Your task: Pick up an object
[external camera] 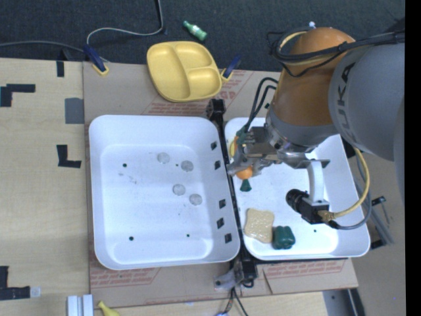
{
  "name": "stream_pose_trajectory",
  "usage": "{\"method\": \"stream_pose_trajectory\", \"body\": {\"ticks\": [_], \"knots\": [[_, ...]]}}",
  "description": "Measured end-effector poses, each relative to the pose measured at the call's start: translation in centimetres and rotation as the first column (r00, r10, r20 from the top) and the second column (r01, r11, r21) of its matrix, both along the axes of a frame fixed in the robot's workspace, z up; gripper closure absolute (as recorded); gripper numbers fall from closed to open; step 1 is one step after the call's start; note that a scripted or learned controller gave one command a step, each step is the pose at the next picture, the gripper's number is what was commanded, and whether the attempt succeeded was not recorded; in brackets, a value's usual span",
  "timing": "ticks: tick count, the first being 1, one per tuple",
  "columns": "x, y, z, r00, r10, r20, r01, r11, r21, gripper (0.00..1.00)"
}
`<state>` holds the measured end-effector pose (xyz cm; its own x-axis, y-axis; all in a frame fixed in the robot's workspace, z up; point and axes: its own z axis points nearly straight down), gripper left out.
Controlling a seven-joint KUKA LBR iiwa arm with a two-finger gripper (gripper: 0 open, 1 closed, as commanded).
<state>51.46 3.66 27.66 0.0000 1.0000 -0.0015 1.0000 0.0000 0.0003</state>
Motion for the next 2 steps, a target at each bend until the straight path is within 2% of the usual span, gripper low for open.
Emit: {"method": "stream_pose_trajectory", "body": {"ticks": [1,2], "knots": [[-3.1,-0.1,-2.3,1.0,0.001,-0.002,-0.001,1.0,0.001,1.0],[-3.1,2.4,-2.4,1.0,0.002,-0.003,-0.002,1.0,0.001,1.0]]}}
